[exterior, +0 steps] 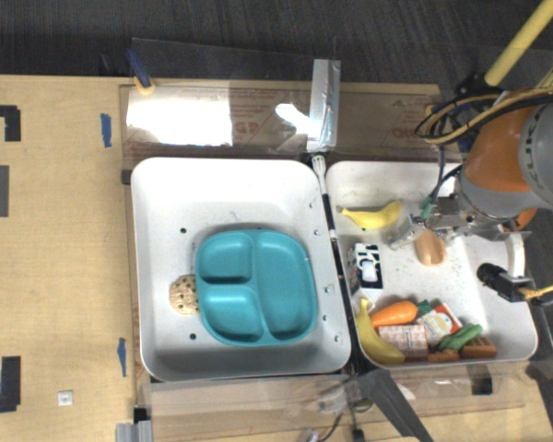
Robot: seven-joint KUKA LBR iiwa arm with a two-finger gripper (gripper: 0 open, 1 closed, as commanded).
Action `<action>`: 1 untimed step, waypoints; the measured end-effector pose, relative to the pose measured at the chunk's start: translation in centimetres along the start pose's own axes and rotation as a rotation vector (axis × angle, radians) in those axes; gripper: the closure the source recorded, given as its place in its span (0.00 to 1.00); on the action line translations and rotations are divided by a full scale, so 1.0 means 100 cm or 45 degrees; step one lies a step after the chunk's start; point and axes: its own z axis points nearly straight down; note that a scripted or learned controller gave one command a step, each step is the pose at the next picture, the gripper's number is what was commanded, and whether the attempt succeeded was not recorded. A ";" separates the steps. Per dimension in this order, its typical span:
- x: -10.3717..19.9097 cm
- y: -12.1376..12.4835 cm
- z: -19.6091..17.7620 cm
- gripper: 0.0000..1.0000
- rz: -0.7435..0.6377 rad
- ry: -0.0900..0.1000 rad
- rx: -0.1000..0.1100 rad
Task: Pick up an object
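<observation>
My hand (422, 231) hangs low in the right bin (516, 334), near its far edge. I cannot tell how far it is open. A small tan object (430, 249) sits just beneath it, toward the bench's near edge; the yellow banana (372, 216) lies just beside, its long axis across the bin.

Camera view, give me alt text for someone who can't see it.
The gripper hangs over the right bin, beside a banana and a tan egg-like object. The left bin holds a teal tray and a cookie.
</observation>
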 end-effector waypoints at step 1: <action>0.000 0.002 -0.012 1.00 -0.002 -0.002 -0.006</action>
